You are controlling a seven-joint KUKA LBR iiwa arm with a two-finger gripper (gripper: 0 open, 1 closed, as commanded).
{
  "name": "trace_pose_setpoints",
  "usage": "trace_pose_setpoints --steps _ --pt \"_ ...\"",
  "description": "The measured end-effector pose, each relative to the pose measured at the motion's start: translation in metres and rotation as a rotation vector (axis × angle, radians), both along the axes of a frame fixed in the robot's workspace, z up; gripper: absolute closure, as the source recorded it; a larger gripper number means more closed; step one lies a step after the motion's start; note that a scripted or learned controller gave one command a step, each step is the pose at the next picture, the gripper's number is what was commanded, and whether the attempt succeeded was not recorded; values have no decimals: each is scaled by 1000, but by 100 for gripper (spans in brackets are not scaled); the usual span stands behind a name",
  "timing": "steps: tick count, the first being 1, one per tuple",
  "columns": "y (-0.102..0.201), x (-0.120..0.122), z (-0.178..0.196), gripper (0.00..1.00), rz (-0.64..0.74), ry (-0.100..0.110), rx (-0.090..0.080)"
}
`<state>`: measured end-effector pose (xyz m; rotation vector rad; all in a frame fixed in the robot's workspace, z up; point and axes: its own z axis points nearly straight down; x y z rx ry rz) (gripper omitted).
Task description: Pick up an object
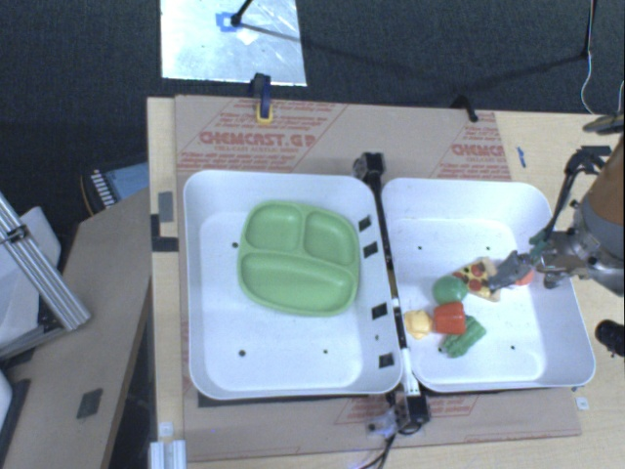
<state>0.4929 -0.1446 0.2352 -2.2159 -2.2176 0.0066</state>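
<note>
Jaws' state impossible to tell at this size; gripper (510, 272) low at right of frame, over right bin (562, 218), tip beside red-and-yellow toy piece (478, 274). Cluster of small toy foods just left of and below tip: green round piece (449, 288), red pepper-like piece (449, 317), green piece (466, 338), yellow piece (417, 323) near divider. Probably light, hard plastic, smooth, likely to slip or roll; best taken across narrow width, squarely. Pieces touching, so risk of nudging neighbours. Green divided plate (298, 258) in left bin (210, 360), well apart.
</note>
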Motion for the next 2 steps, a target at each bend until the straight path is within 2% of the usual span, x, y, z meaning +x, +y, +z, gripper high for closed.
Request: trace_pose_setpoints --steps 1,2 --pt "0 2 4 0 2 -9 -2" --pt "-6 10 -52 0 0 -5 -1"
